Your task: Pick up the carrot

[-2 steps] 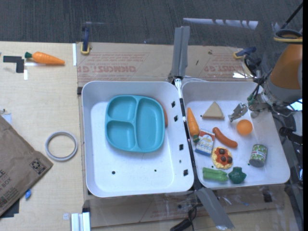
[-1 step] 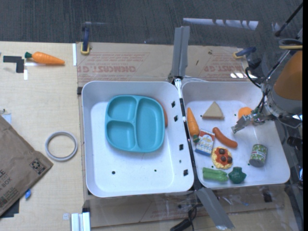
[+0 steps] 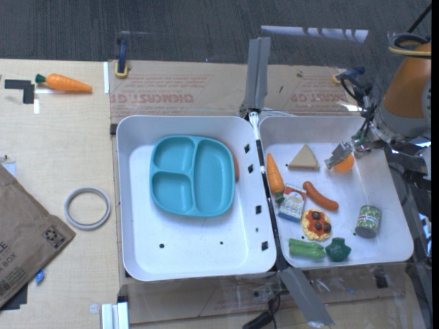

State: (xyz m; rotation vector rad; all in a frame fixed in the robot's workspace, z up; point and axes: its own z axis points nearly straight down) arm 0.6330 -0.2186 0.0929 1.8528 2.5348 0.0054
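An orange carrot (image 3: 274, 173) with a green top lies along the left wall of the right bin (image 3: 401, 211), pointing toward the near side. My gripper (image 3: 338, 157) hangs over the far right part of that bin, right over a small orange fruit (image 3: 345, 163) and well to the right of the carrot. Nothing shows as held. A second carrot (image 3: 63, 83) lies outside the bins on the wooden bench at the far left.
Also in the right bin are a tan bread wedge (image 3: 304, 157), a sausage (image 3: 321, 195), a milk carton (image 3: 293, 204), a pizza slice (image 3: 317, 225), a cucumber (image 3: 306, 248), broccoli (image 3: 337, 250) and a can (image 3: 368, 221). A blue divided plate (image 3: 193, 176) sits in the left bin (image 3: 199, 252). A tape ring (image 3: 87, 207) lies on the bench.
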